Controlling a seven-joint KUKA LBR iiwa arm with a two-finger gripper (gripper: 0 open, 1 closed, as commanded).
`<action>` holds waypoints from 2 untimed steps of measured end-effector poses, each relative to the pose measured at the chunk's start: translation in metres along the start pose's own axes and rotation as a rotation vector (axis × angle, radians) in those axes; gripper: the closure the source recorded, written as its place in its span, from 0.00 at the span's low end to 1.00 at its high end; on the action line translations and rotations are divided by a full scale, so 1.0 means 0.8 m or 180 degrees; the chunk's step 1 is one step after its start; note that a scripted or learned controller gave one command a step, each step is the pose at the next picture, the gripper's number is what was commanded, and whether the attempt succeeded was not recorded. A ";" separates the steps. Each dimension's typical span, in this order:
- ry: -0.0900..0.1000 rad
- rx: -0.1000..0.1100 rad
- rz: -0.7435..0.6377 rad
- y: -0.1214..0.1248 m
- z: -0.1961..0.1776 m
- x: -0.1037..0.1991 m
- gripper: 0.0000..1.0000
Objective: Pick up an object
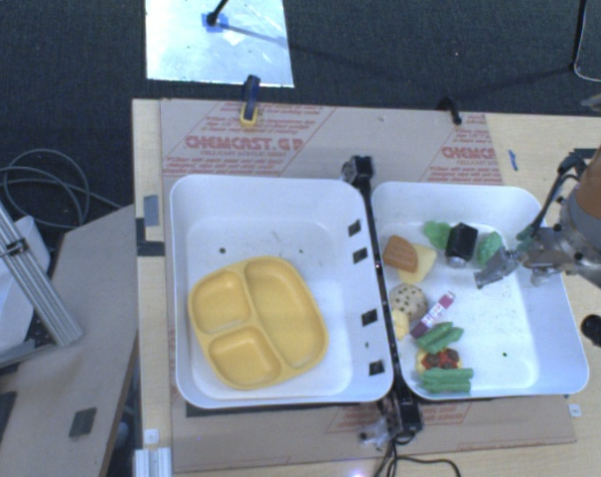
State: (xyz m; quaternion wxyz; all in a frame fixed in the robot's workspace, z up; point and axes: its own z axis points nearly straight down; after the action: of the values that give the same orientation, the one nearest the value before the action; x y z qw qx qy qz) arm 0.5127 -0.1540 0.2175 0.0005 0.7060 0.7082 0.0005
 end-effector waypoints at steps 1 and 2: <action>-0.0001 -0.0010 -0.0008 0.001 -0.014 0.000 1.00; -0.0007 -0.0047 -0.0025 0.082 -0.130 0.048 1.00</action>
State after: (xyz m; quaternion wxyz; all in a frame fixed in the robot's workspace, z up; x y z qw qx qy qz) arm 0.5779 -0.1153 0.3215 0.0065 0.7032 0.7110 0.0049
